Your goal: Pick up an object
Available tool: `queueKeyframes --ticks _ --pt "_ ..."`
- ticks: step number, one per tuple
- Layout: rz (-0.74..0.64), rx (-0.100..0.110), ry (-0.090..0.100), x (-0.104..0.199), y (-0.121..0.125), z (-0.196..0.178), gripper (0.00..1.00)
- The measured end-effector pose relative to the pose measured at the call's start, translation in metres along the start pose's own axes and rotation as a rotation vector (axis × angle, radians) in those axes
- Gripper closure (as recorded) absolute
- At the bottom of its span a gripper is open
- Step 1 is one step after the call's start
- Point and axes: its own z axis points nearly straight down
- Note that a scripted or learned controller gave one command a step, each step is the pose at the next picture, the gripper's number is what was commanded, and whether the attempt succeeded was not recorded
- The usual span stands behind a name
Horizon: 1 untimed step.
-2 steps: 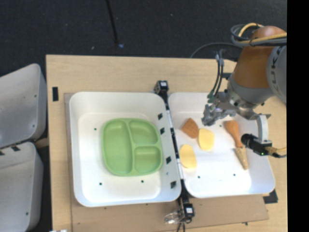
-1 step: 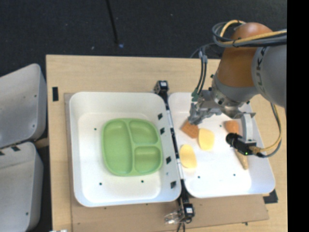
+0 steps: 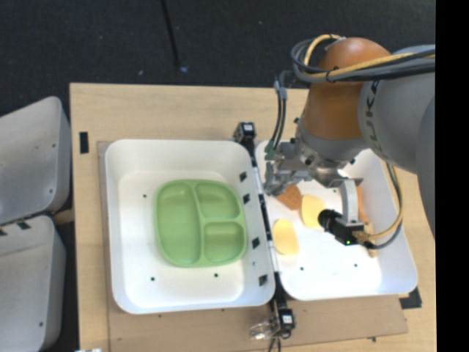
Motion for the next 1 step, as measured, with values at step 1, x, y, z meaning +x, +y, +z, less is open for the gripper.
queueKeyframes --ticks 1 --pt "-0.001 -0.002 0.0 0.0561 -0.0037 -0.0068 1.0"
